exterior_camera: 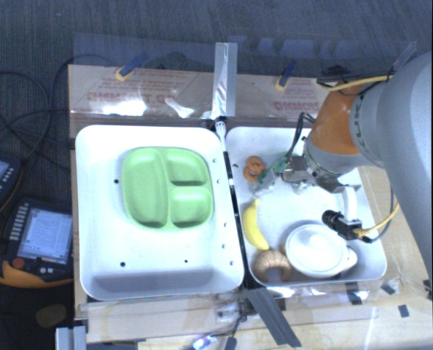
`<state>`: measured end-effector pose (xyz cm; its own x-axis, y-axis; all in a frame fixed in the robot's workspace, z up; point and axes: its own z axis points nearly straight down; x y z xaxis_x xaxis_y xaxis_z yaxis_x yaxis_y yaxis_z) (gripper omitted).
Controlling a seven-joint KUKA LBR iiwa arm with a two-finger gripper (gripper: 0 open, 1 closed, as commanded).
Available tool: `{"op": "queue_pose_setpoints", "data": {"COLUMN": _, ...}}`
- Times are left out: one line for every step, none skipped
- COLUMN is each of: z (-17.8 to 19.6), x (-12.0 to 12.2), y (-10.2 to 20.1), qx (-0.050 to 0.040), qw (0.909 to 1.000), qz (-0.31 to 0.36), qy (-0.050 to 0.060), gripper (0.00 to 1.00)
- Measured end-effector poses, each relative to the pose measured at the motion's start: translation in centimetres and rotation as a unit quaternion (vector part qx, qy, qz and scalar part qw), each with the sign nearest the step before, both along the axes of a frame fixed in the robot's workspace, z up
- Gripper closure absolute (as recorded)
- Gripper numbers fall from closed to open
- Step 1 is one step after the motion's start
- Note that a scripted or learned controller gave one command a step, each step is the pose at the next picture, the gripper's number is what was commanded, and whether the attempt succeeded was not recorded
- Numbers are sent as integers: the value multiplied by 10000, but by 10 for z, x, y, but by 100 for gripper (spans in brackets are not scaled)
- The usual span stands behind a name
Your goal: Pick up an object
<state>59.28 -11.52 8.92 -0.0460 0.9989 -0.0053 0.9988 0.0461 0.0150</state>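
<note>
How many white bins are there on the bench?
2. The left bin holds a green tray. The right bin holds a banana, a white bowl and other things.

**Carpeted floor and cluttered bench edge**

A dark grey carpeted floor [165, 9] is seen around the bench [158, 90], whose brown top is covered at the back by clear plastic sheeting held with blue clips [131, 65]. Black cables [27, 115] are trailed across the floor at the left, where a handheld control pendant [38, 239] with a lit screen is laid.
</note>
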Motion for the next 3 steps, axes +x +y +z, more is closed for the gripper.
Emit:
{"op": "queue_pose_setpoints", "data": {"z": -2, "x": 56, "y": 15, "qx": 12, "qw": 9985, "qz": -499, "qy": 202, "gripper": 0}}
{"op": "queue_pose_setpoints", "data": {"z": 3, "x": 54, "y": 14, "qx": -18, "qw": 9984, "qz": -491, "qy": 267, "gripper": 100}}
{"op": "queue_pose_setpoints", "data": {"z": 92, "x": 76, "y": 71, "qx": 16, "qw": 9996, "qz": -255, "qy": 104, "gripper": 100}}
